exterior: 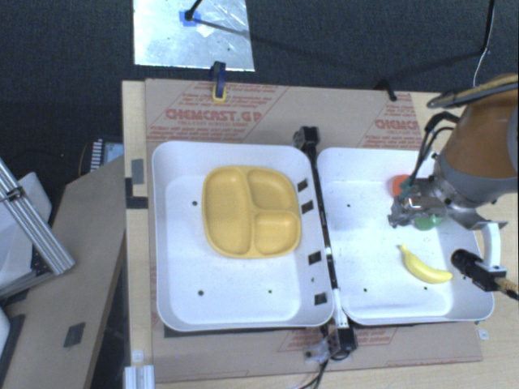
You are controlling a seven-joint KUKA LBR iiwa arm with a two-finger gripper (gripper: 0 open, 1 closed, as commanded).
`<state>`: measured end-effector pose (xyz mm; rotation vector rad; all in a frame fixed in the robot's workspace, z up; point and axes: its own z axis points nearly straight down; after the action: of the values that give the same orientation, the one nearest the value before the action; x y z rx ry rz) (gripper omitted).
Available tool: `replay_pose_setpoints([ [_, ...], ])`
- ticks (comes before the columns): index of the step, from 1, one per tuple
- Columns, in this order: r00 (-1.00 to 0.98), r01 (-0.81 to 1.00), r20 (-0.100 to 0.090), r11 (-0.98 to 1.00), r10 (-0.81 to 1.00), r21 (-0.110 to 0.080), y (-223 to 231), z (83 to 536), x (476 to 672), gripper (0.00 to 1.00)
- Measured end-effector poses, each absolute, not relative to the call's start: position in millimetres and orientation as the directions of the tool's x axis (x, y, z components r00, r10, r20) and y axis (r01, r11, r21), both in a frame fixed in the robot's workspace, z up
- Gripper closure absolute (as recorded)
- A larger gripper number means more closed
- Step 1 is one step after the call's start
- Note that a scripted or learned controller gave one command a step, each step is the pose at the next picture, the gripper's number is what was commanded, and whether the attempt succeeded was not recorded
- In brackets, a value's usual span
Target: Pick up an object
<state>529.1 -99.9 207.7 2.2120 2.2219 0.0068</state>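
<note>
I saw the tool [409, 209] low in the right bin [357, 298], beside a green ball [425, 221]. I couldn't tell its grip. A banana [425, 267] lay just below.

I'm seeing two smooth glossy white plastic bins [174, 298], a matt yellow plastic divided plate [250, 211], and a glossy yellow plastic banana [424, 267].

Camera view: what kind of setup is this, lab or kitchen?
Likely a robot lab grasping bench. Two white bins sit side by side on a board, the gripper works over the right one, and the items are toy-like: a yellow divided plate and a banana.
</note>
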Motion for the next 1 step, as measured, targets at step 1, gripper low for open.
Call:
replay_pose_setpoints([
  [1,-0.005,1.0,-0.001,0.005,1.0,0.007,-94.9,258.7,538.6,1.0],
])
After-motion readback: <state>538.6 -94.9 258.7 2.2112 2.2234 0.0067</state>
